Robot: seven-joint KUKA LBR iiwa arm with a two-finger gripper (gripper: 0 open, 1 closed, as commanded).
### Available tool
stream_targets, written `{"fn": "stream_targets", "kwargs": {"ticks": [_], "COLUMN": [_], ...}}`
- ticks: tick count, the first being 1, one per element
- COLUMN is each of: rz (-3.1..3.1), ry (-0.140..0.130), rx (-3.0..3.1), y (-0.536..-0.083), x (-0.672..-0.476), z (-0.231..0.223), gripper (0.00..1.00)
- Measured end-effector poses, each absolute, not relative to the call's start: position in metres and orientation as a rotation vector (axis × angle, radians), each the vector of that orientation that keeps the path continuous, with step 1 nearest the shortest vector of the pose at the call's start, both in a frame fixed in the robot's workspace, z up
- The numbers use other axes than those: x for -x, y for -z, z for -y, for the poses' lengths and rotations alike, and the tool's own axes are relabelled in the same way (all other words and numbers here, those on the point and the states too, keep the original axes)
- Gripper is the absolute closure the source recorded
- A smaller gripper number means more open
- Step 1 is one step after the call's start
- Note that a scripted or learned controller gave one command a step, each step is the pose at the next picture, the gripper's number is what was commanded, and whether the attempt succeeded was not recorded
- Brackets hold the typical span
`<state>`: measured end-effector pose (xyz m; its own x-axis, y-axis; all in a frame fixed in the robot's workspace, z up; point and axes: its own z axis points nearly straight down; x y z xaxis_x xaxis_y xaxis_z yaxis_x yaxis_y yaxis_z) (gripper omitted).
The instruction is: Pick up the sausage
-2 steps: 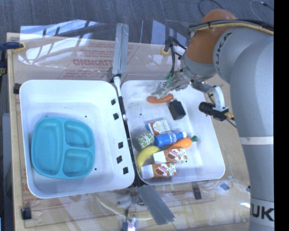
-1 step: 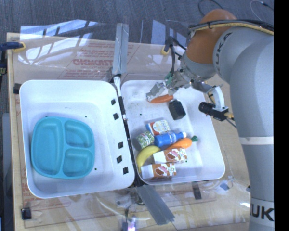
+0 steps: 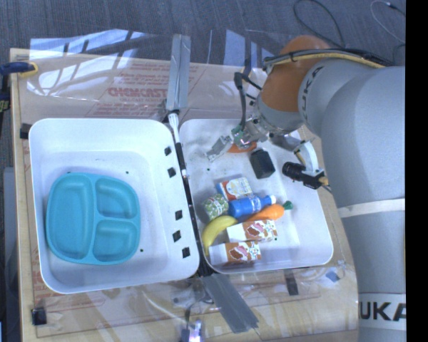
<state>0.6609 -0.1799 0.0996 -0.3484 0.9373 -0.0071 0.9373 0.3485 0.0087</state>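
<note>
Gripper (image 3: pixel 225 145) low over the right bin's (image 3: pixel 310 244) far end

The sausage (image 3: pixel 240 147) seems to be the orange-brown piece just right of the jaws, lying roughly left-right, mostly hidden; whether they are released or clenched, I cannot tell.

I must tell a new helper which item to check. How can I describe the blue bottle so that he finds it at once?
Look in the right bin, the one crowded with food items beside the bin holding the turquoise tray. Near its middle lies the blue bottle on its side, white cap pointing right toward the carrot. It is the only blue thing in that bin.
</note>
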Motion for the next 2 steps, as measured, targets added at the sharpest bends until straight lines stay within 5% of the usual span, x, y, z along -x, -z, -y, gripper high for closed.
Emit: {"fn": "stream_targets", "kwargs": {"ticks": [1, 2], "rz": [-2.658, -2.596], "ry": [0.0, -0.007], "rx": [-1.672, -1.747], "y": [-0.203, -0.1], "x": [-0.658, -0.661], "z": [0.143, 0.172], "gripper": [0.0, 0.0]}}
